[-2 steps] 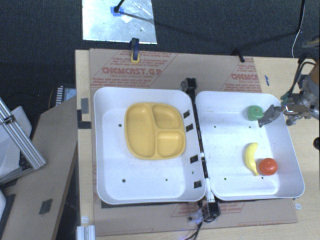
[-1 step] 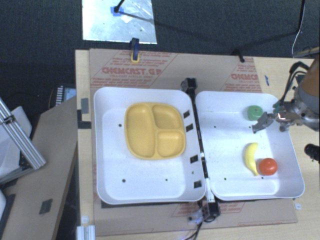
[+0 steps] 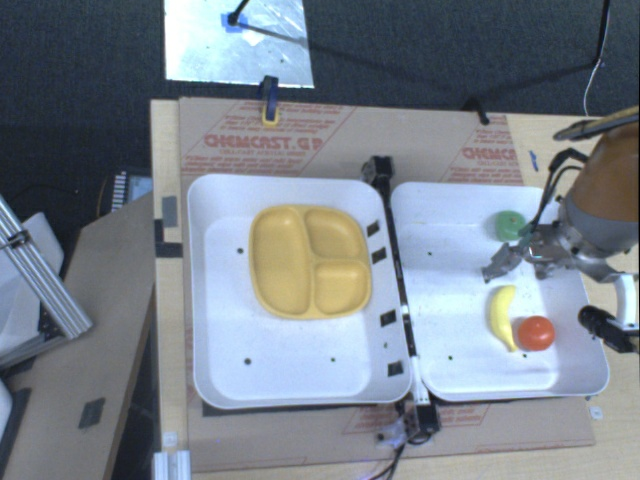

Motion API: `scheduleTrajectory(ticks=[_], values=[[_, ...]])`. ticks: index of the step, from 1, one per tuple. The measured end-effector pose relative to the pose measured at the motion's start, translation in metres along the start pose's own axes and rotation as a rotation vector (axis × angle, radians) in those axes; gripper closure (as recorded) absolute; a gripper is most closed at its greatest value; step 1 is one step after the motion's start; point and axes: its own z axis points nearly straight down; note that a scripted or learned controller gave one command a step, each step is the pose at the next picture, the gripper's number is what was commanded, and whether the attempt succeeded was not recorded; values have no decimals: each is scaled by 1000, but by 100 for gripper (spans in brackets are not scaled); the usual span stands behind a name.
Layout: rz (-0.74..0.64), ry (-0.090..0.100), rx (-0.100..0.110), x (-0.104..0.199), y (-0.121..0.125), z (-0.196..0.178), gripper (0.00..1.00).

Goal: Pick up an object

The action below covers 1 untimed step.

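Gripper (image 3: 512, 258) low over right bin (image 3: 450, 368), fingers spread wide, holding nothing, between green ball (image 3: 509, 224) and banana (image 3: 501, 316)

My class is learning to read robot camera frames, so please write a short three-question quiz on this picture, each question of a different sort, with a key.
1. True or false: the yellow three-compartment plastic plate lies in the left white bin.
2. Multiple choice: which thing touches the small yellow banana in the right white bin? A. the green round ball B. the red-orange round fruit C. the divided plate
3. Fill in: the grey arm's gripper hangs over the ____ bin.

Key:
1. True.
2. B: the red-orange round fruit sits against the banana; the green round ball lies apart, farther back.
3. Right.
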Motion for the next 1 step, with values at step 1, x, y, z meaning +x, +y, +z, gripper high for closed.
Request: scheduleTrajectory(ticks=[1], values=[[-1,0,0,10,0,55,0]])
